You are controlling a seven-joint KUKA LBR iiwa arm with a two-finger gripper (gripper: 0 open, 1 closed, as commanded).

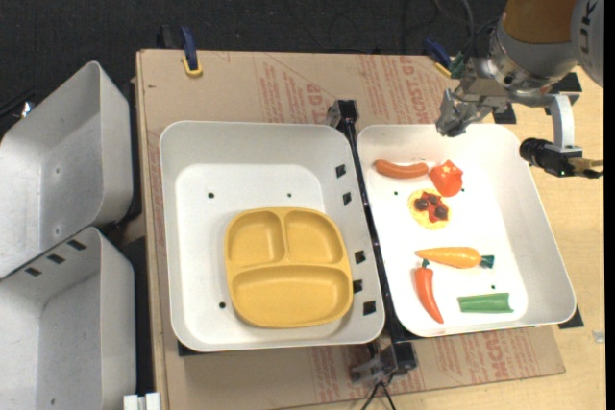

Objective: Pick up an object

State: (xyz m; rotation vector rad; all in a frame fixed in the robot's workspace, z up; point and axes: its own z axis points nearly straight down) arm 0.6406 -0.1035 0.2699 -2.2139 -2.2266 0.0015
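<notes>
Camera view: left bin [183,206] holds a yellow divided plate [287,266], toward its 6 o'clock side. Right bin [538,235] holds toy food: sausage [401,169] at 11 o'clock, red pepper [447,178] just right of it, small pizza [430,206] below them, orange carrot [450,256] at centre, red chili [428,292] and green piece [484,303] toward 6 o'clock. Gripper [452,124] hangs over the right bin's 12 o'clock rim, nothing visibly between its fingers; can't tell how far open. Arm's upper part cut off by the frame.

In the right bin [538,235] are laid a sausage [401,169], a red pepper [447,178], a small pizza [430,206], an orange carrot [450,256], a red chilli [428,292] and a green piece [484,303], none held
</notes>
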